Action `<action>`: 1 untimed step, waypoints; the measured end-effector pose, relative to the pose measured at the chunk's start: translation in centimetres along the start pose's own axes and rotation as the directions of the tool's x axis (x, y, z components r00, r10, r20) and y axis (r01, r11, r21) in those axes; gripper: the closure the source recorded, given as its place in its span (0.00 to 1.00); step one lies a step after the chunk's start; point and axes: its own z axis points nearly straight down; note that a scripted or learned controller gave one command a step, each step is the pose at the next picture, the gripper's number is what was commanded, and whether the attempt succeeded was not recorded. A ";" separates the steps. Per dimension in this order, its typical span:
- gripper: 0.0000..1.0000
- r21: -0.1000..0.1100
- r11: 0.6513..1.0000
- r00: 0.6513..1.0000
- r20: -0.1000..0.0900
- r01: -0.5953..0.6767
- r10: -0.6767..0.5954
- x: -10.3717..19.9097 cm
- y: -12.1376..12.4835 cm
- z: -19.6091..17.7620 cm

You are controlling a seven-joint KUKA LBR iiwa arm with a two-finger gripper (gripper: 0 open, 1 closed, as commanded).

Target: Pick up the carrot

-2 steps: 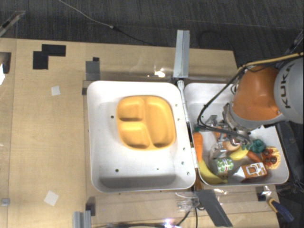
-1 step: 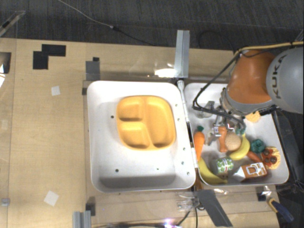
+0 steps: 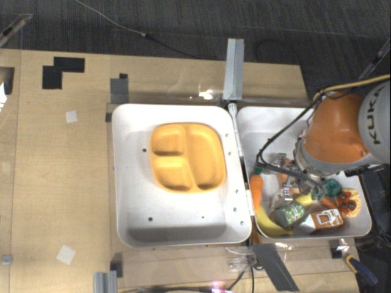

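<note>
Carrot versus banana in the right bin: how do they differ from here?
The carrot is orange and straight, lying lengthwise along the bin's left wall. The banana is yellow and curved, following the near-left corner, partly covered by other items. Both lie flat in the right bin, meeting end to end.
</note>
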 end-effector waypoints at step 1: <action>0.00 0.002 0.990 0.990 -0.004 -0.139 0.139 -3.3 1.2 0.1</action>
